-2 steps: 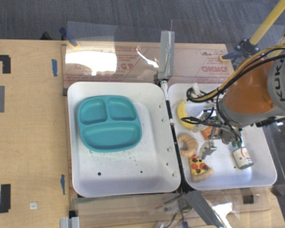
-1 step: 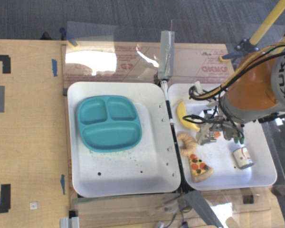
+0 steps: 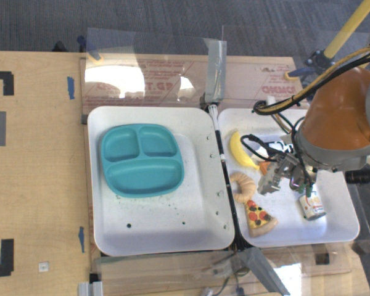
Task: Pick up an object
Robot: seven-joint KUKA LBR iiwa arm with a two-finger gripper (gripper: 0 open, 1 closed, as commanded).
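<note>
Jaws (image 3: 277, 179) low in right bin (image 3: 339, 224), grip unreadable; banana (image 3: 241, 151), croissant (image 3: 243, 186), pizza (image 3: 259, 217) beside (carton (image 3: 311, 205) right).

Bright, even light; glare on plastic sheet (image 3: 114, 79) (rear).

1. Two white bins side by side: left bin (image 3: 197, 227), right bin (image 3: 339, 221).
2. In the left bin, a teal divided plate (image 3: 142, 159).
3. In the right bin, a banana (image 3: 240, 150), a croissant (image 3: 243, 187), a pizza slice (image 3: 259, 217) and a small carton (image 3: 311, 205).
4. Above the right bin, the gripper (image 3: 280, 176), between croissant and carton, beneath the orange-banded arm (image 3: 339, 119).
</note>
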